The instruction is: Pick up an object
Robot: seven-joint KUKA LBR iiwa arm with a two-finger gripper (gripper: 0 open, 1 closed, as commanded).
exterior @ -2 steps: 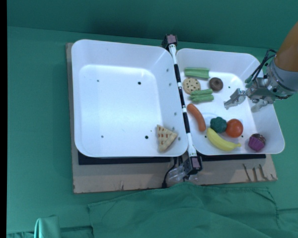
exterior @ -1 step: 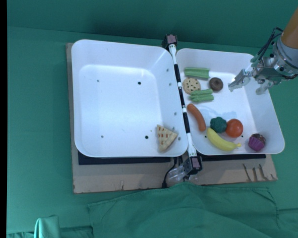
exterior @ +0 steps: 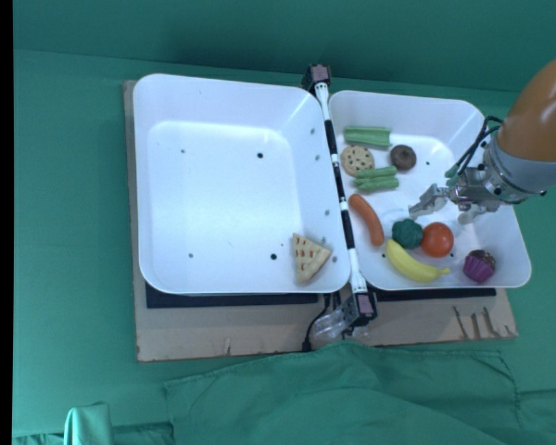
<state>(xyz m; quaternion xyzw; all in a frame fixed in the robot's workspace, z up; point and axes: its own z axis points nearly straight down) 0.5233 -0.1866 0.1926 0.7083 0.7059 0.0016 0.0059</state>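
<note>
Pincer (exterior: 421, 202) hangs open above the right bin (exterior: 500, 248), near broccoli (exterior: 407, 233) and tomato (exterior: 436, 239)

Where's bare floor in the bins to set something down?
Most of the left bin floor is bare; its near right corner holds the waffle wedge. The right bin is crowded: cookie, carrot, broccoli, tomato, banana.
</note>
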